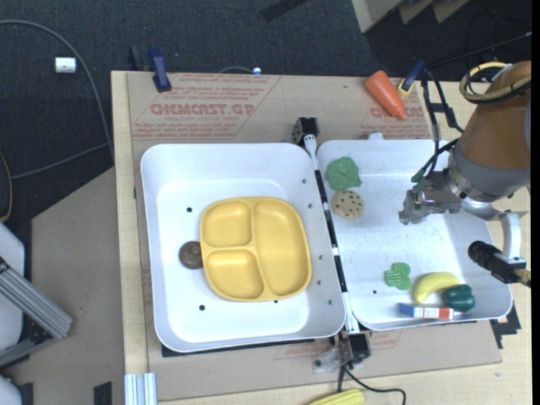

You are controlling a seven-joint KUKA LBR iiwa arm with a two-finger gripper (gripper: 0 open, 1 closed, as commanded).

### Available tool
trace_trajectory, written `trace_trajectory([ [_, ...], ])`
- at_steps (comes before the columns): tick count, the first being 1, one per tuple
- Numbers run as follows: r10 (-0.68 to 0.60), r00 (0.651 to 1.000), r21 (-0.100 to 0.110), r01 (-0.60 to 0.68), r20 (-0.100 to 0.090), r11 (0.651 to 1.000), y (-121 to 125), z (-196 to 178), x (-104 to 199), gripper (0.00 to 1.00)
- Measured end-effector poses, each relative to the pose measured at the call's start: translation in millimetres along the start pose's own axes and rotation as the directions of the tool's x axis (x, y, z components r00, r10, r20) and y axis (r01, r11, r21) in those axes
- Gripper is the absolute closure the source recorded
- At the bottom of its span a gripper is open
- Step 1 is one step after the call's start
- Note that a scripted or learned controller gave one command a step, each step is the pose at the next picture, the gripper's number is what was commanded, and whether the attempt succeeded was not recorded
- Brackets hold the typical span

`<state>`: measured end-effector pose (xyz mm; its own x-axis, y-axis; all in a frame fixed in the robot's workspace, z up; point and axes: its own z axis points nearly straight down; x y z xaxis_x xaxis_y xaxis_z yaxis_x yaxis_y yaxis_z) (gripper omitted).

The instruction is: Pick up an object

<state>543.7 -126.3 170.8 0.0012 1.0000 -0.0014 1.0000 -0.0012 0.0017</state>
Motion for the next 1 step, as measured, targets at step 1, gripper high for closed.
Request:
trace_trajectory([
  [1,-0.001,1.0,0.001,0.001,-0.001,1.0,-0.2,0.4,0.5,0.0],
])
